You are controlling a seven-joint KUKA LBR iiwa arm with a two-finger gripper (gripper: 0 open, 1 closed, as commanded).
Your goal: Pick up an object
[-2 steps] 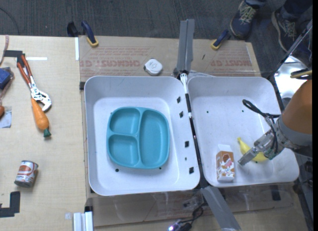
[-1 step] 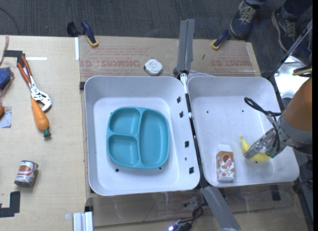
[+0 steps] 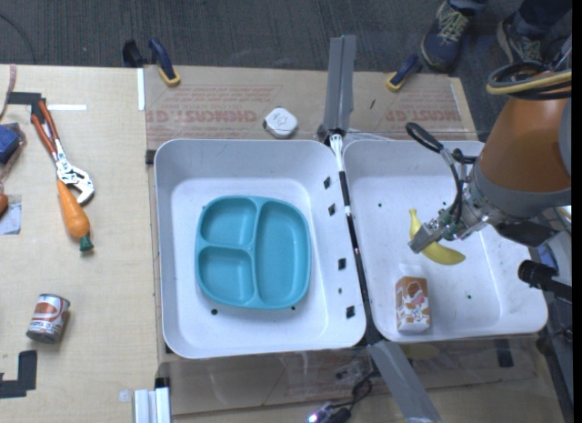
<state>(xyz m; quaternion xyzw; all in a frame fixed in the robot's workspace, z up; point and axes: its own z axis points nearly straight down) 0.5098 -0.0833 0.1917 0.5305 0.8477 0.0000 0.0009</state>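
Two shallow white bins are counted, a left bin (image 3: 173, 230) and a right bin (image 3: 509, 307); one gripper (image 3: 427, 241) is seen, low over the right bin; one banana (image 3: 436, 250) is counted, directly under and touching the gripper; one small carton (image 3: 412, 304) is counted just below the gripper; one teal divided plate (image 3: 254, 251) with three compartments is counted well to the gripper's left; outside the bins, far to the left, one can (image 3: 47, 317), one toy carrot (image 3: 75, 216) and one wrench (image 3: 62, 159) are counted; one white round object (image 3: 281, 122) is counted above the bins; two clamps (image 3: 162, 61) (image 3: 403, 72) are counted at the far edge; two shoes (image 3: 444, 32) (image 3: 523, 44) are counted beyond the bench.
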